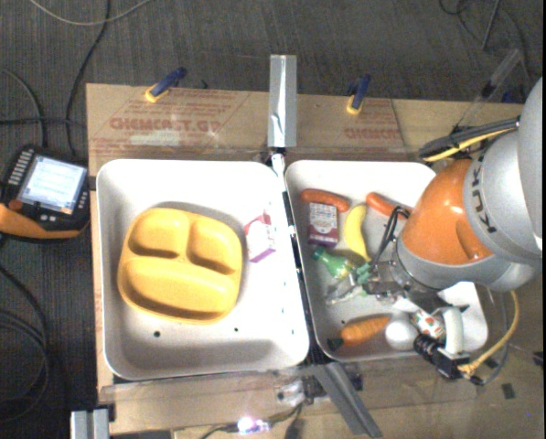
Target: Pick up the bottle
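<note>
A small green bottle (332,262) lies on its side in the middle of the right bin (300,245). Just behind it lies a brown-red bottle with a purple label (323,219), its cap toward the back wall. My gripper (357,283) hangs low over the bin floor, right beside the green bottle's front-right end and touching or nearly touching it. The wrist and the orange band (442,222) hide the bin's right half.
A yellow banana (356,232) and an orange piece (379,205) lie right of the labelled bottle. A carrot (365,331) and a white egg (399,335) sit near the front wall. The left bin (117,337) holds a yellow divided plate (181,263) and a small pink-and-white carton (261,238).
</note>
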Robot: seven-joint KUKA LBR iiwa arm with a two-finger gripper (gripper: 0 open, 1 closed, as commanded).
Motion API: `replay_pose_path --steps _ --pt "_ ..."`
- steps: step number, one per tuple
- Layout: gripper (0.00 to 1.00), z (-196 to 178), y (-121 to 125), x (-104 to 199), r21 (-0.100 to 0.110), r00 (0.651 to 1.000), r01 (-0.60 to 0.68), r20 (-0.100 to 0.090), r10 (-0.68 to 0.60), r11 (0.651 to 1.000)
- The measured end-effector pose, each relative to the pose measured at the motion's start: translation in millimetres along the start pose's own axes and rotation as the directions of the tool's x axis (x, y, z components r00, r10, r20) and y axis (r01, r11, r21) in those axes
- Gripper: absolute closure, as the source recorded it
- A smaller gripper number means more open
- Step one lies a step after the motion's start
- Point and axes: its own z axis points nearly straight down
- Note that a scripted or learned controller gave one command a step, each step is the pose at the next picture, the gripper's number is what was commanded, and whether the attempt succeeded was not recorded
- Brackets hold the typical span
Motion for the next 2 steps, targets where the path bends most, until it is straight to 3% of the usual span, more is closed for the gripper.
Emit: replay_pose_path --steps 1,2 --pt "0.00 -47 28 -35 0.004 0.992 0.125 0.000 -0.125 0.992" --pt "0.00 4 47 -6 -0.003 0.954 0.299 0.006 -0.299 0.954"
